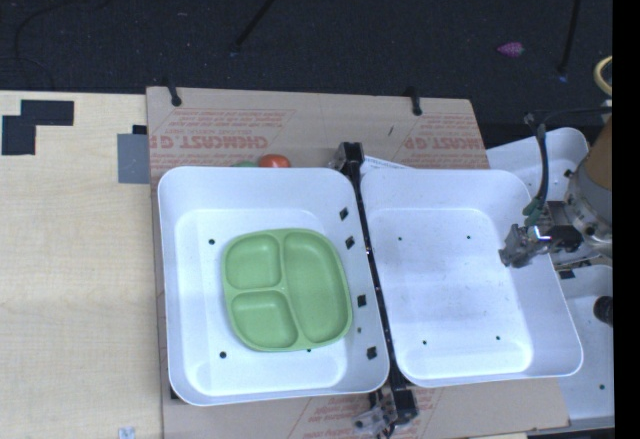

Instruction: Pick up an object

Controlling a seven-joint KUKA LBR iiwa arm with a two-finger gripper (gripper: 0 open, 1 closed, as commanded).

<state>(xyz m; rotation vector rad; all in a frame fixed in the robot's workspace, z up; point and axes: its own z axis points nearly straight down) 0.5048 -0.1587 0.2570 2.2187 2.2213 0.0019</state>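
Two shallow white bins sit side by side on a cardboard sheet (300, 127) at frame centre. The left bin (190, 227) holds a green three-compartment plate (287, 289), lying flat slightly right of that bin's middle. A small red-orange object (273, 162) lies on the cardboard just beyond the left bin's far rim. The gripper (522, 245) is over the right rim of the right bin (450, 267), well apart from the plate; its state cannot be told.
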